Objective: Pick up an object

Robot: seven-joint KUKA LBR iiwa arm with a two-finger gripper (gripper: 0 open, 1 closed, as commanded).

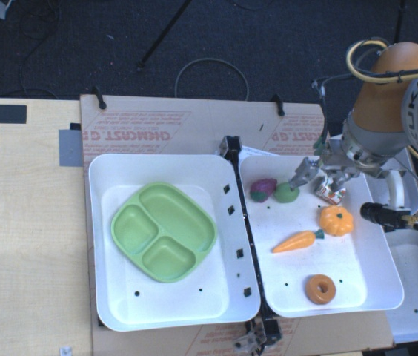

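The arm reaches in from the right, wrist bent down, gripper low with jaws spread.

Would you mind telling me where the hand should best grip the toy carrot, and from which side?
Probably the carrot at its thick middle, from straight above, fingers across its narrow width: it lies flat and slanted, with bare bin floor along both long sides.

- I see even, bright overhead light; both white bins read nearly blown out.
- Shadows are soft and short under the toys.
- The dark floor behind looks dim and grainy.
- Overall sharpness is modest, edges slightly soft.
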